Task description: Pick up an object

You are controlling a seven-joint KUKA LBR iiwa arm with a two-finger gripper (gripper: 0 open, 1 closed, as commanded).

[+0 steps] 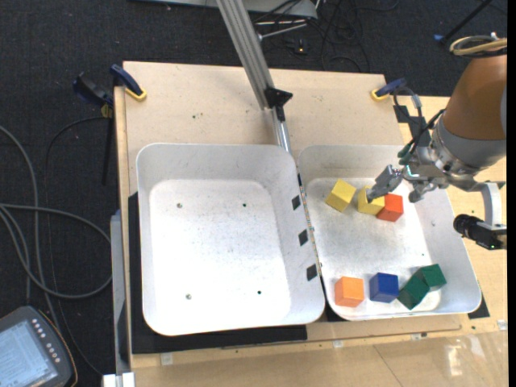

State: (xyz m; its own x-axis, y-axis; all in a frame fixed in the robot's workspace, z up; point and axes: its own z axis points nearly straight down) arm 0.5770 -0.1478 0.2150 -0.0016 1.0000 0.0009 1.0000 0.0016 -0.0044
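Note:
The right bin [451, 240] holds several small blocks. A yellow block [341, 195] lies at its upper left, with a second yellow block [368, 206] and a red-orange block [392, 207] just to its right. Along the front edge sit an orange block [349, 290], a blue block [384, 286] and two green blocks [424, 284]. My gripper [382, 187] reaches in from the right and hangs directly over the second yellow block and the red-orange one. Its fingers point down and left at them. Nothing shows between them.
The left bin [161, 240] lies beside the right one, their rims meeting at mid-bench. A metal pole [246, 39] slants down from the top to the bins' shared far edge. Clamps [127, 83] sit at the bench's far corners.

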